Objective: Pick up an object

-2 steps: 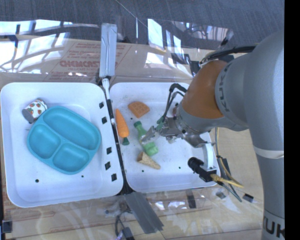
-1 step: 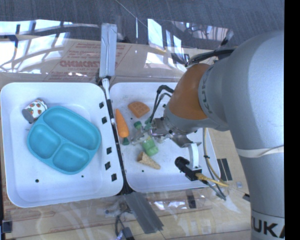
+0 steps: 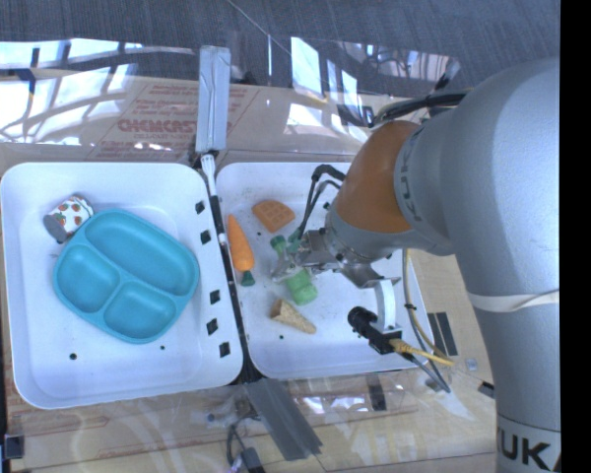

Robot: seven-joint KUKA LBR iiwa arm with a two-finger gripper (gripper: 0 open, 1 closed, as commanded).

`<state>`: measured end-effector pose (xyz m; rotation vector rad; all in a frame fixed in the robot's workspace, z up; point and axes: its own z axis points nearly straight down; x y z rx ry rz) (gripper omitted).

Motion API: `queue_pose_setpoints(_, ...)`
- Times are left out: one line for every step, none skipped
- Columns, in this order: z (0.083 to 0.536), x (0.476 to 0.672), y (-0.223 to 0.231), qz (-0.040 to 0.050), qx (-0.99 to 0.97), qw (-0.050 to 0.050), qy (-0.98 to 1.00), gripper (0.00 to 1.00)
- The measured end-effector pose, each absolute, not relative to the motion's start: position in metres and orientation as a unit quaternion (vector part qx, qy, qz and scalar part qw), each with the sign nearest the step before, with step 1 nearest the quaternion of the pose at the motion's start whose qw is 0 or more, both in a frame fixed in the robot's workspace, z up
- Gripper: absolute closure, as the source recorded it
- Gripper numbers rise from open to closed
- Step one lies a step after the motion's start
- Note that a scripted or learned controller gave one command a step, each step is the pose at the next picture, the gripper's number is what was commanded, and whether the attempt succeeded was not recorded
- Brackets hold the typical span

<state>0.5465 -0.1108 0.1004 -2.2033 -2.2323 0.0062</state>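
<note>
Beside the right bin's [image 3: 276, 363] carrot [image 3: 240, 245], jaws [image 3: 294, 259] hover over a green object [image 3: 300, 286].

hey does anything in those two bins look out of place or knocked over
Nothing stands out. The blue plate lies flat in the left bin beside a small spotted toy. The carrot, waffle, green piece and wedge lie loose in the right bin.
</note>
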Motion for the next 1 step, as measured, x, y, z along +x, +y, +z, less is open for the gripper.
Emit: queue_pose_setpoints(0.1939, 0.4952, -0.0828, -0.0013, -0.704, -0.001, -0.710, 1.00)
